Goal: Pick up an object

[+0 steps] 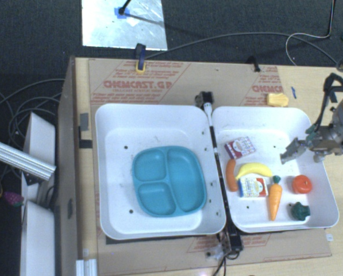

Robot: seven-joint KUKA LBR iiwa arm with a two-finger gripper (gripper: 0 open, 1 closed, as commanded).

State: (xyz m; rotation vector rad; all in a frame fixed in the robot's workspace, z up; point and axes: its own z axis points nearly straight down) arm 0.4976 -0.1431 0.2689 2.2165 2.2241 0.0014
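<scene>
- A bench topped with printed cardboard stands on dark carpet and bears two shallow white bins side by side.
- The left bin holds a blue divided plate near its middle.
- The right bin is the landmark for the rest: the toys lie in its middle and near part.
- A small red-and-white carton lies in the right bin's middle left, with a yellow banana just below it.
- A sausage-shaped orange piece lies along the right bin's left wall, beside the banana.
- A second small printed carton sits under the banana, touching an orange carrot on its right.
- An orange-red tomato and a dark green piece lie toward the right bin's right near corner.
- The gripper hovers over the right bin's right middle, its two fingers spread apart and nothing between them.
- The tomato lies just below the gripper in view; the banana lies to its left.
- A yellow block rests on the cardboard beyond the right bin's far rim.
</scene>
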